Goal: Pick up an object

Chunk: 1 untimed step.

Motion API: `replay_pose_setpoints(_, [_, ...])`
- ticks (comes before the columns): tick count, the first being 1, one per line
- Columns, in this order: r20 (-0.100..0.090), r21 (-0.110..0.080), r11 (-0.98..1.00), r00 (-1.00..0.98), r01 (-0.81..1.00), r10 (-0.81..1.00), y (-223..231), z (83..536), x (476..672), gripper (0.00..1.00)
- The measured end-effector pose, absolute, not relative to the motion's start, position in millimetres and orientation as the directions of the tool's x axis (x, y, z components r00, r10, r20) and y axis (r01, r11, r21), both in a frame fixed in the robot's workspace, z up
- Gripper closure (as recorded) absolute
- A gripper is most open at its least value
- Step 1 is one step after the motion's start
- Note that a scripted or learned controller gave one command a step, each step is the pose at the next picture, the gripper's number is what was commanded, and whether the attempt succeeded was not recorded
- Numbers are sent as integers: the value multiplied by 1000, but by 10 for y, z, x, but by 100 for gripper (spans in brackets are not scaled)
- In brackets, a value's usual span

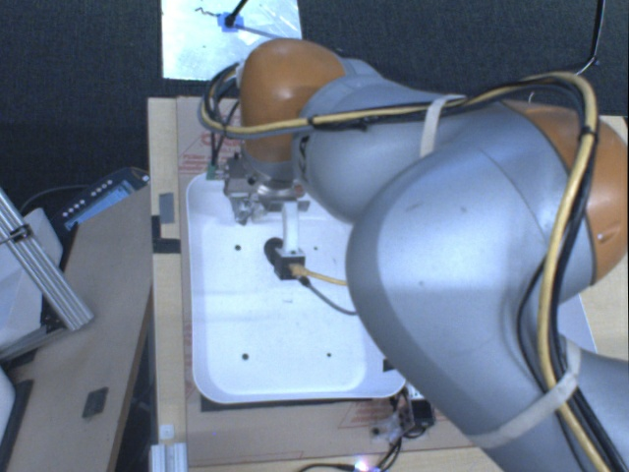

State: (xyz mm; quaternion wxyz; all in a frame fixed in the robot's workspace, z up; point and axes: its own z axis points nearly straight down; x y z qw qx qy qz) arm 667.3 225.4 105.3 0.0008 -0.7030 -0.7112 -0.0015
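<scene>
My gripper (255,205) hangs low over the far end of the left white bin (257,362), close to its back wall. The orange band of the wrist sits right above it. The bin's white floor near the gripper shows a few small dark dots. The grey arm reaches in from the right and covers the right side of the bench.
A silver sheet (231,23) lies behind the bins. To the left are a dark device with a blue strip (103,193) and an aluminium rail (39,273). A small dark piece (95,401) lies on the bench at front left. Loose wires (403,421) sit at the bin's front edge.
</scene>
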Motion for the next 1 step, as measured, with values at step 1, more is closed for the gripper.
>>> replay_pose_setpoints(1, [0,-7,6,-6,1000,1000,2356,825,5901,100])
